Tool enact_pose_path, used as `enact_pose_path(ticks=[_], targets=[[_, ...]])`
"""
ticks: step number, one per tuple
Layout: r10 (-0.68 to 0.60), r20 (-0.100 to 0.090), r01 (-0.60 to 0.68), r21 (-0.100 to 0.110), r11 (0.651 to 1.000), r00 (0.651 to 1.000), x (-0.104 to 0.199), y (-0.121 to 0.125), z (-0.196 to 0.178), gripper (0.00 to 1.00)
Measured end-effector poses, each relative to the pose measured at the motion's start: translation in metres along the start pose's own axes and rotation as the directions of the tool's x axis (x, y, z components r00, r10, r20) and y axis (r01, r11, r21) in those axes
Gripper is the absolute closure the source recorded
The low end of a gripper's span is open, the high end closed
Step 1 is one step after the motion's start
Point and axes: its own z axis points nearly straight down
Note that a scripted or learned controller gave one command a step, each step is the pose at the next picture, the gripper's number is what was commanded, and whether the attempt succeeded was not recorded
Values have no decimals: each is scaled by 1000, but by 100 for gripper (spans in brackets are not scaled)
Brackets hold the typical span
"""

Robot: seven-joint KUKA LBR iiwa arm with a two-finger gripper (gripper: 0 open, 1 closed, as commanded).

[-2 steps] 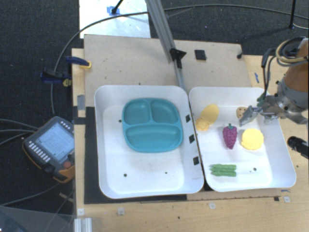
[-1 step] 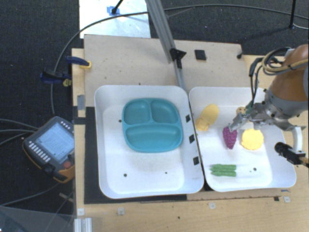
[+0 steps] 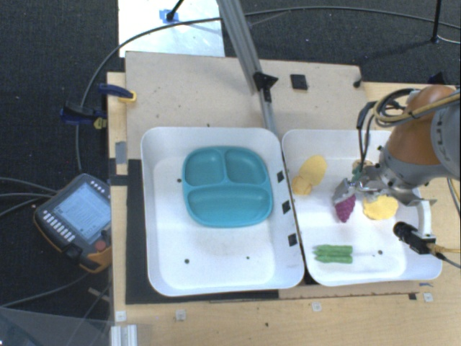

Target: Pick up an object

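Over the right bin (image 3: 432, 269) we see the gripper (image 3: 348, 193) reaching in from the right, its fingers closed around the top of a purple grape bunch (image 3: 345, 207). The bunch hangs with its long axis roughly upright, narrow tip pointing down toward the near edge. Just right of it lies a yellow lumpy piece (image 3: 380, 207); a yellow banana-like toy (image 3: 309, 174) lies to the left, and a green bean pod (image 3: 333, 254) lies crosswise nearer us. We note a teal divided plate (image 3: 227, 187) in the left bin (image 3: 162, 251).

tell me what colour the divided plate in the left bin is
Teal blue plate, clearest in the camera view.
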Motion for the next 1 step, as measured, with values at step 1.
enact_pose_path(ticks=[1], targets=[[1,1,-1,-5,1000,1000,-1,2,14,0]])
